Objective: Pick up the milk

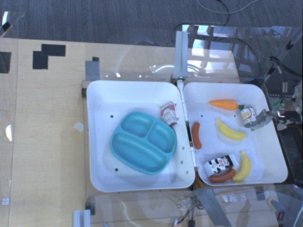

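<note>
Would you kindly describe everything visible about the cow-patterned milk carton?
The small white milk carton with black cow patches lies on its side near the front of the right white bin. A reddish-brown sausage lies against its front edge, and a yellow banana sits just beside it on the right.

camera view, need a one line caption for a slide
Gripper at the right bin's edge beside a small bottle, with the milk carton lying near the front among toy food.
</note>
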{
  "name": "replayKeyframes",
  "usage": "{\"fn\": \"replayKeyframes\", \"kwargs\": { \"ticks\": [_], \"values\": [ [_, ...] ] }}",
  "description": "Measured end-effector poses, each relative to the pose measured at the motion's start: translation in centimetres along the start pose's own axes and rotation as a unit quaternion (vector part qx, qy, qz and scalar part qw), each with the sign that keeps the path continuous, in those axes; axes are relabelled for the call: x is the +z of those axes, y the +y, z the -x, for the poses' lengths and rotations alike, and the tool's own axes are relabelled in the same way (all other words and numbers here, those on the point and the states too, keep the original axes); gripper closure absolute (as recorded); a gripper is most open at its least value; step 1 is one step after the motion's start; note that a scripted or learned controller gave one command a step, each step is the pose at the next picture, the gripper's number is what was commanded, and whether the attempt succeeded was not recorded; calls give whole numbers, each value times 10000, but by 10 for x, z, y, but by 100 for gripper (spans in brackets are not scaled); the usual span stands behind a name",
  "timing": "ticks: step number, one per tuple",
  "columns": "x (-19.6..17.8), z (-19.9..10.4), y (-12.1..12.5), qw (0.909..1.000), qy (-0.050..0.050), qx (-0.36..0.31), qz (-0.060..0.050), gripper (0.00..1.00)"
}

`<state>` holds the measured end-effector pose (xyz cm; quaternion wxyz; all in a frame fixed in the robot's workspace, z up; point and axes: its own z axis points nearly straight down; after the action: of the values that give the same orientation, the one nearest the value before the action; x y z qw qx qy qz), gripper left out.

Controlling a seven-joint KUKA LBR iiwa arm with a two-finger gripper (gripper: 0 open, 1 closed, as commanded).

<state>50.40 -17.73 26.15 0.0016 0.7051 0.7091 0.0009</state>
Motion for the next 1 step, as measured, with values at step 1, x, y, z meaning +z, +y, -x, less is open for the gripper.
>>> {"fn": "replayKeyframes", "kwargs": {
  "ticks": [1],
  "values": [
    [86, -86, -16, 10000, 5, -49, -4, 0]
  ]
}}
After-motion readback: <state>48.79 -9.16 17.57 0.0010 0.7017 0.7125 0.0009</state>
